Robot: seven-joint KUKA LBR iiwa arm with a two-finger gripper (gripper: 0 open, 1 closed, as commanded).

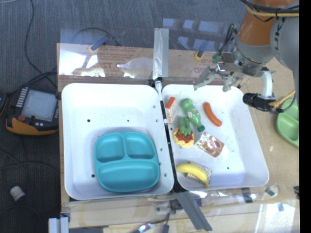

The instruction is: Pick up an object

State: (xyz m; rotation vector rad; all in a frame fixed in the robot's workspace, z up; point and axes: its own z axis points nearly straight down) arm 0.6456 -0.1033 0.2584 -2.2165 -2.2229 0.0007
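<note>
Two shallow white bins are seen side by side on the bench (284,144). In the left bin (77,106) a teal divided tray (127,160) is laid toward the near side, with three compartments. In the right bin (250,149) several small objects are gathered toward its left half: a green bottle (192,113) is laid at a slant near the far end, with a small white and red carton (170,108) just beside it against the bin's left wall; a red sausage (212,114) is laid apart to the right of the bottle; a yellow and red toy with green leaves (184,134) is placed just below the bottle; a red and white printed packet (210,145) is set beside that toy, toward the middle of the bin; and a yellow banana (194,173) is laid at the near edge. The gripper (216,82) is held over the far rim of the right bin, above and clear of all the objects, and its jaws are seen spread wide with nothing between them. The grey arm with its orange band (260,23) is seen reaching in from the upper right. A green object (291,123) is partly seen on the bench to the right of the bins, and a handheld control pendant (31,111) is laid on the floor at the left.
</note>
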